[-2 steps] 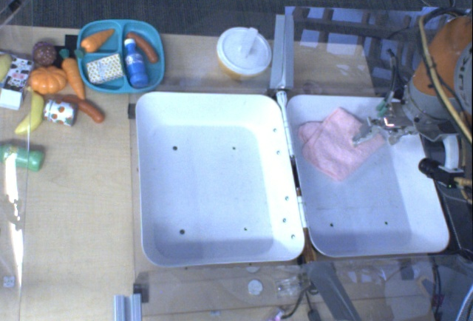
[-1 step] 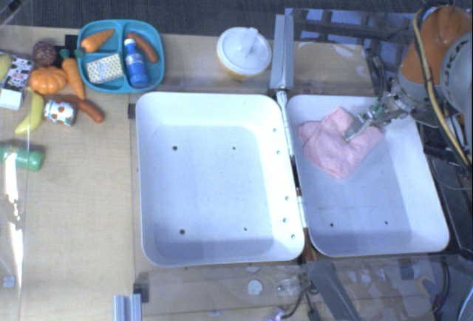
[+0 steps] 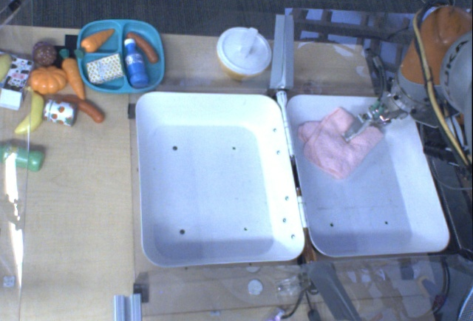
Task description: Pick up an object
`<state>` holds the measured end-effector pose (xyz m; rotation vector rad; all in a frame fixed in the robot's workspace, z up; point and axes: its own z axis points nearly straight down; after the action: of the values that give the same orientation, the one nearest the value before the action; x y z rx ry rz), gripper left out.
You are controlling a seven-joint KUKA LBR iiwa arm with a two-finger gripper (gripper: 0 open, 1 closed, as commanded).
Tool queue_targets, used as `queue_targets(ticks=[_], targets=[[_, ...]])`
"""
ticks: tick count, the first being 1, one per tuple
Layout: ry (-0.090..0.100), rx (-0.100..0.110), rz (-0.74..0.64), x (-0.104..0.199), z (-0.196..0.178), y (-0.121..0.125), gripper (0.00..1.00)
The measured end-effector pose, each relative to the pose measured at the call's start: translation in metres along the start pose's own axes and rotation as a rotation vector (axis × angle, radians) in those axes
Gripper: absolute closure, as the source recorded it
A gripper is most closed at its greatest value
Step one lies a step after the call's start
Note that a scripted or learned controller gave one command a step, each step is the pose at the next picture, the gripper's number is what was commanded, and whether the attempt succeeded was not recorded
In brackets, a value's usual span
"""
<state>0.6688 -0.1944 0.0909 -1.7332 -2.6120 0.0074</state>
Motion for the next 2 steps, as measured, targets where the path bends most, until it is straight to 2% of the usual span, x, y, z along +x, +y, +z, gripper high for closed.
queue_targets(ticks=[1,2], targets=[[0.0,0.0,0.0,0.0,0.0,0.0,0.0],[-0.011,-0.015,-0.004,-0.001,-0.011,0.004,1.0]])
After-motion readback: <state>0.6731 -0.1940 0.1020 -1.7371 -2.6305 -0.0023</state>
